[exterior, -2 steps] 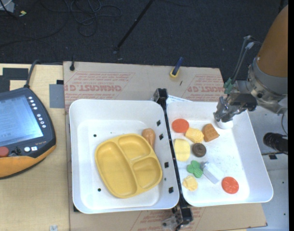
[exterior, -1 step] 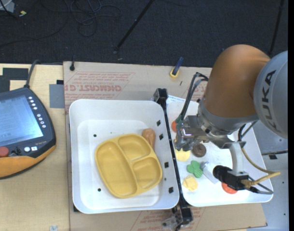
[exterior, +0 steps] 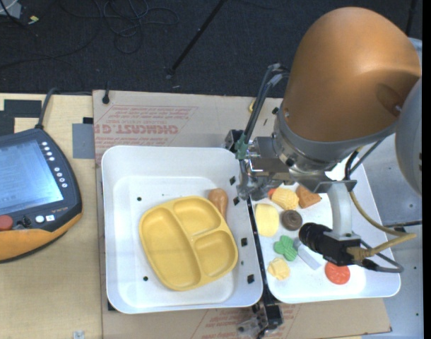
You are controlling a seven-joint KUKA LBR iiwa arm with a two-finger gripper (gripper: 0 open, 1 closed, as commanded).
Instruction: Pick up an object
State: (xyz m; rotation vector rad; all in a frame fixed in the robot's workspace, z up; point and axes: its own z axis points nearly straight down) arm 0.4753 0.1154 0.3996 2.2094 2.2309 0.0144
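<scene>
My gripper (exterior: 246, 176) hangs over the divider between the two bins, under the big orange wrist band (exterior: 350, 69). Just to its left in the left bin (exterior: 124, 189) a tan, peach-coloured piece (exterior: 217, 200) lies against the yellow divided plate (exterior: 189, 241). To its right, in the right bin (exterior: 385, 281), lie a pale yellow piece (exterior: 267, 219), a yellow lump (exterior: 285, 198), an orange wedge (exterior: 309, 198), a brown round piece (exterior: 292, 219), a green piece (exterior: 286, 247), a small yellow piece (exterior: 278, 268) and a red disc (exterior: 337, 274). I see nothing held.
A tablet-like control pendant (exterior: 28, 182) lies on the bench at the left. A cardboard sheet (exterior: 159, 122) sits behind the bins. The arm hides the back part of the right bin.
</scene>
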